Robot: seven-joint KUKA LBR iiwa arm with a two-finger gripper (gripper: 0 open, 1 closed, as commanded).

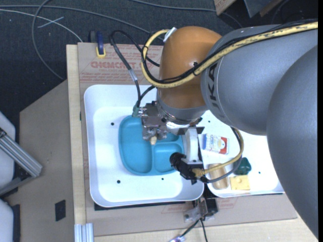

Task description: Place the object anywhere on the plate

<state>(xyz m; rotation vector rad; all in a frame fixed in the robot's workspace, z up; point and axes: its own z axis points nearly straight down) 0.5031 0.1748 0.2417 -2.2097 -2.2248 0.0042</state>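
Note:
A blue plate (132,146) lies in the left white bin (103,185), a little right of the bin's middle. My gripper (153,133) hangs straight over the plate's right part, low above it, seen from behind the wrist. The orange band and the grey arm cover the plate's upper right corner. I cannot make out any object held under the gripper. In the right bin (262,188) lie a white packet with red and blue print (215,143), a gold-coloured cylinder (218,172), a yellow piece (240,183) and a dark green piece (244,164).
The arm covers most of the right bin and the right rim of the left bin. A black cable connector (182,166) hangs off the wrist near the bins' shared wall. Cardboard (75,135) underlies both bins, with cables on the dark floor behind.

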